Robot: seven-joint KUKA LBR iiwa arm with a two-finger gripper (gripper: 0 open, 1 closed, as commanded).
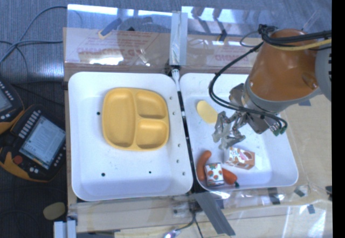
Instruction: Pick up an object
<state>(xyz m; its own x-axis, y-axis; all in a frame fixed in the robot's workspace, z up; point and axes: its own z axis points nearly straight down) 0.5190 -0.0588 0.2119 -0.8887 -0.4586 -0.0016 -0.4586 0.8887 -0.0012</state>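
Note:
My gripper (227, 135) hangs low over the right bin (280, 175), its grey fingers (221, 132) pointing down and left. Nothing shows between them. Just below the fingertips lies a small red and white carton (241, 158). A pale yellow oval piece (206, 111) rests up and left of the gripper. At the bin's front edge lie an orange-red sausage shape (202, 162), a small can with a white and red label (215, 174) and an orange carrot-like piece (230, 177).
The left bin (86, 177) holds a yellow divided tray (135, 118). A ridge (182, 124) separates the two bins. Black cables loop from the orange wrist (283, 70) over the right bin. A pendant (32, 142) lies off the bench at left.

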